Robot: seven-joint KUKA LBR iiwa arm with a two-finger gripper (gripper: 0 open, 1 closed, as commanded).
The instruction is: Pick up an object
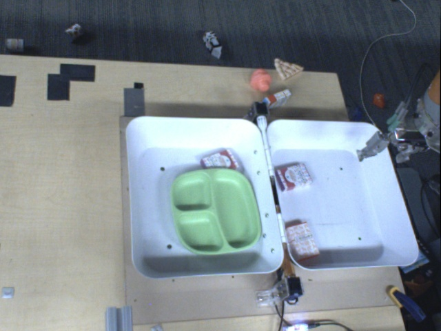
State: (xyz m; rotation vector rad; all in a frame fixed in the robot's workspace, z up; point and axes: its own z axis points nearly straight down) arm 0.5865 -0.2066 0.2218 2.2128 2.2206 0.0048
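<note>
The right bin (344,205) holds two red-and-white packets: one (294,176) near its left wall, another (302,239) at its front left corner. A third red-and-white packet (220,160) lies in the left bin (148,205), just behind a green divided plate (215,210). My gripper (383,143) hangs over the right bin's far right corner, well apart from all the packets. Nothing shows in its grasp.
Behind the bins on the wooden bench lie an orange ball (260,80), a pizza-slice toy (288,69) and a small tube (278,98). A divider rail (270,185) runs between the two bins. Cables trail at the right.
</note>
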